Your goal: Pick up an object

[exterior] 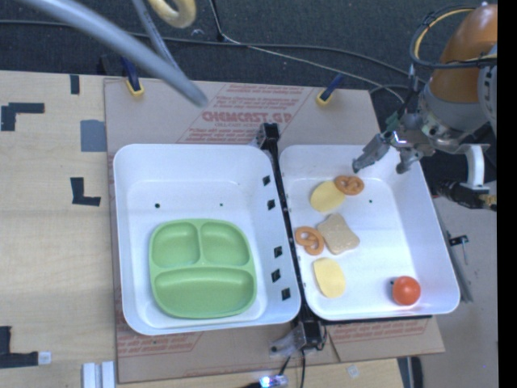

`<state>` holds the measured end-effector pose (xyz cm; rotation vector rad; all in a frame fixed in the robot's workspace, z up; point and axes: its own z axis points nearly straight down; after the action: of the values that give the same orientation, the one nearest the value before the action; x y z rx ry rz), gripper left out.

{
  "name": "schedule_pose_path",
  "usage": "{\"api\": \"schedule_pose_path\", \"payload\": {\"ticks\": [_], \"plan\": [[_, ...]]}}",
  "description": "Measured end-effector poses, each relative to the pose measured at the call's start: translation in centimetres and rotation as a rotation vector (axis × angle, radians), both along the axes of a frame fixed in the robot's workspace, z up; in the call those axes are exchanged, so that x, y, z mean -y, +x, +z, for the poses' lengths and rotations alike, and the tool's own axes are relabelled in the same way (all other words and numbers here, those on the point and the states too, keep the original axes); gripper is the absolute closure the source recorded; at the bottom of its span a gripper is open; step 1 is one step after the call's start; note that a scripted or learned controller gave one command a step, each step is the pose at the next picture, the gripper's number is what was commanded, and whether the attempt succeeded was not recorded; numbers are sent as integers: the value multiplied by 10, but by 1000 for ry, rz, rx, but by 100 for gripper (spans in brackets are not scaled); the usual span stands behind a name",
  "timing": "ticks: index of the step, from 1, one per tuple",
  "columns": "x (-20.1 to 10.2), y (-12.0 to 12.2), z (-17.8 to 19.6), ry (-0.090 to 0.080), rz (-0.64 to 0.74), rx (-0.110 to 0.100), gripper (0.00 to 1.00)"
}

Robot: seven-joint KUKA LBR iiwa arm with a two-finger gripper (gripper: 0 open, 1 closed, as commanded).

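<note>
Left bin (pixel 129 217), well left of the hand: green divided plate (pixel 202 267). Right bin (pixel 432 217), below-left of the hand: two pretzels (pixel 308 239) (pixel 349 185), bread slice (pixel 338 234), two yellow pieces (pixel 327 196) (pixel 329 277); tomato (pixel 405 290) well below. Hand (pixel 386 158): released, fingers spread, grasping nothing, over the bin's upper rim.

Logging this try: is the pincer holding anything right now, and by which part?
Nothing is held. The pincer is open above the right bin, its fingers bare, just up and right of the nearest pretzel.
</note>
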<state>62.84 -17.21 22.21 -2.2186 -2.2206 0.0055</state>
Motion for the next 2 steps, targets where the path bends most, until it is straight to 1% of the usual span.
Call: {"api": "schedule_pose_path", "payload": {"ticks": [1, 2], "plan": [[-1, -7, -63, 1, 0, -3, 0], [9, -12, -117, 0, 0, -2, 0]]}}
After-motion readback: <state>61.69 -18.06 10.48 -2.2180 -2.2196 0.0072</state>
